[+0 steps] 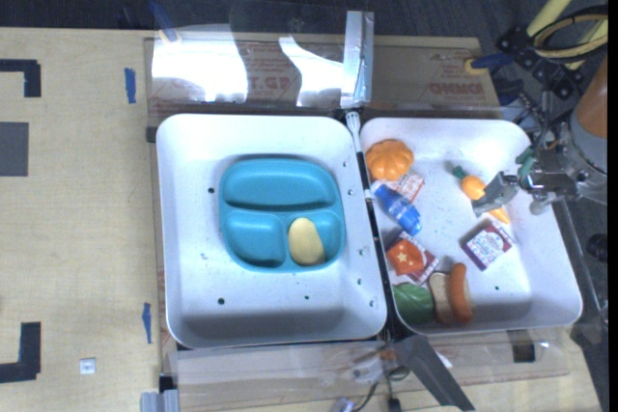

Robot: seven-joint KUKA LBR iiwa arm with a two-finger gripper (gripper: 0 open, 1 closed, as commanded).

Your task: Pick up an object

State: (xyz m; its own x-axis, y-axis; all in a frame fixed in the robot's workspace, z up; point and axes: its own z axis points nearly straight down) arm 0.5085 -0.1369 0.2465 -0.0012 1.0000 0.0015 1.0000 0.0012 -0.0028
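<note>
The right-hand shallow white plastic bin is sitting on the worktop, the pincer hanging over its right side; whether it is open, I cannot tell, with a small orange carrot-like toy lying just left of it

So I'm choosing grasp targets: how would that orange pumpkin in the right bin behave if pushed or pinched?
The orange pumpkin looks rounded, so it may roll when nudged. Its smooth surface could slip between narrow fingers. It sits against the right bin divider wall, which probably limits approach.
</note>
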